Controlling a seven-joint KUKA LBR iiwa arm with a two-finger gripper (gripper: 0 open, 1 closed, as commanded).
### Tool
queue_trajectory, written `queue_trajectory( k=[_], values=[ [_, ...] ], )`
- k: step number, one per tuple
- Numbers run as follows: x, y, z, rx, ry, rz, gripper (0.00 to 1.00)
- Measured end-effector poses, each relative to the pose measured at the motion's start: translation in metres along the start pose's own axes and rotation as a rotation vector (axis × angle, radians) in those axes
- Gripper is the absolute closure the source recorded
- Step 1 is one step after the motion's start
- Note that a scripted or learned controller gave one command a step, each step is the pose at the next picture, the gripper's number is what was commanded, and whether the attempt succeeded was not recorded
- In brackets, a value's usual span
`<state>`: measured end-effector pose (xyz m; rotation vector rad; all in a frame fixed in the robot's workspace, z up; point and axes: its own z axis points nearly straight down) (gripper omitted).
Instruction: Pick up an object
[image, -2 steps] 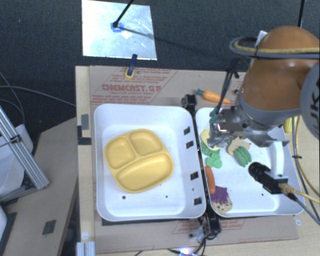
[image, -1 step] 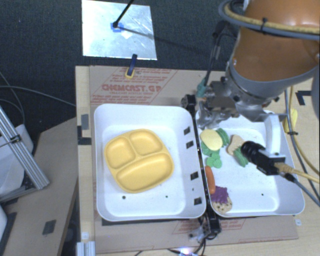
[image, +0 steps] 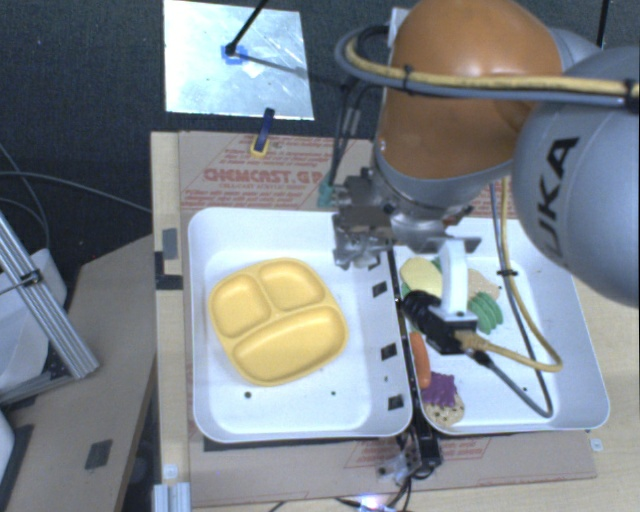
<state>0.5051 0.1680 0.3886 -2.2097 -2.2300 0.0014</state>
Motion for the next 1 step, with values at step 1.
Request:
queue_trajectory(
  k=[1],
  values=[
    [-0.0029, 0.0007, -0.0140, -0.005, 0.000, -0.002, 1.00]
  ],
)
